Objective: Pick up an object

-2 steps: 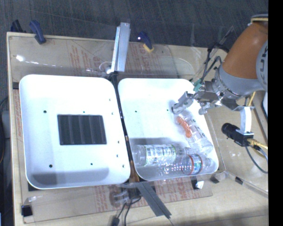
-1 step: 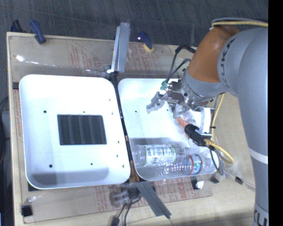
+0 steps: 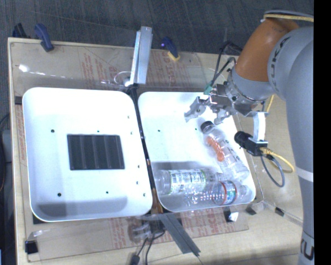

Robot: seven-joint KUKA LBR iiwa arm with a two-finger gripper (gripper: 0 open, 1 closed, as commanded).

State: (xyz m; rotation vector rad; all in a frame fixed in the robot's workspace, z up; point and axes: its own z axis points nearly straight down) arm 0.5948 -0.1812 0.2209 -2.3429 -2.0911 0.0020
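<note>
1. Where the surface (image 3: 71,57) carries the two bins side by side, the left bin (image 3: 44,109) holds a dark ribbed rectangle (image 3: 95,152) lying flat near its middle.
2. Blue clamps (image 3: 43,36) sit on the surface's far edge; a grey metal bar (image 3: 140,56) stands upright at the far end of the seam between the bins.
3. Right bin (image 3: 165,115): three clear plastic bottles, all in its near and right part.
4. Bottle A (image 3: 182,181), pale label, lies on its side along the near wall, at the left.
5. Bottle B (image 3: 226,192), red band on its label, lies on its side in the near right corner, touching bottle A.
6. Bottle C (image 3: 222,148), orange inside, lies slanted along the right wall, dark cap toward the far side.
7. Gripper (image 3: 205,108) is over the far right part of the right bin, just above bottle C's cap end. Fingers spread apart, released; nothing between them.
8. Arm (image 3: 276,54) enters from the right, orange band above the wrist.
</note>
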